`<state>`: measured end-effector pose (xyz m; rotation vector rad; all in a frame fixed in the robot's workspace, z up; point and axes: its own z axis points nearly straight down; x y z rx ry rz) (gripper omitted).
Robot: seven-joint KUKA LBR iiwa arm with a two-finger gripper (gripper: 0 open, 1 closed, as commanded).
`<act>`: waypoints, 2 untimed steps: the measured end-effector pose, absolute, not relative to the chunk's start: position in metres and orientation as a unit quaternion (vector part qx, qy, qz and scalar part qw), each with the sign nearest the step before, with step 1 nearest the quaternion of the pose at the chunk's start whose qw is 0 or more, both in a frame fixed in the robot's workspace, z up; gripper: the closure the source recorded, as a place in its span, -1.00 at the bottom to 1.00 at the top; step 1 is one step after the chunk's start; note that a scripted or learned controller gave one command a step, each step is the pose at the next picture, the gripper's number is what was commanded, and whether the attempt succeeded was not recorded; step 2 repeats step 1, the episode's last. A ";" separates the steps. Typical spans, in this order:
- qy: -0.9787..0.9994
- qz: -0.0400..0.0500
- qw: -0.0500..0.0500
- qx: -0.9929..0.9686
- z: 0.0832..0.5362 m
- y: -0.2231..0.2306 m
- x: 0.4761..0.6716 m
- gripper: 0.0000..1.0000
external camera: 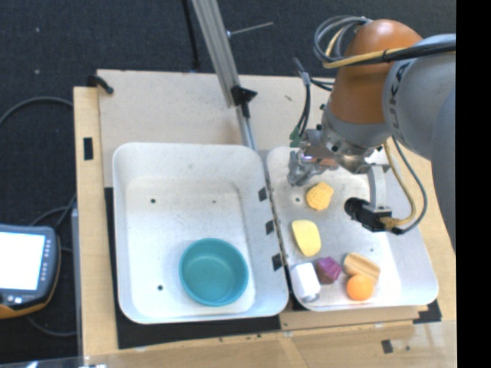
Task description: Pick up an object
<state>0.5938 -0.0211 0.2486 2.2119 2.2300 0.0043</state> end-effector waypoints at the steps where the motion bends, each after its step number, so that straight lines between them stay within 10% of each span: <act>1: 0.710 0.001 0.000 0.704 0.251 0.039 0.610 1.00; 2: 0.710 0.001 0.000 0.704 0.251 0.039 0.610 1.00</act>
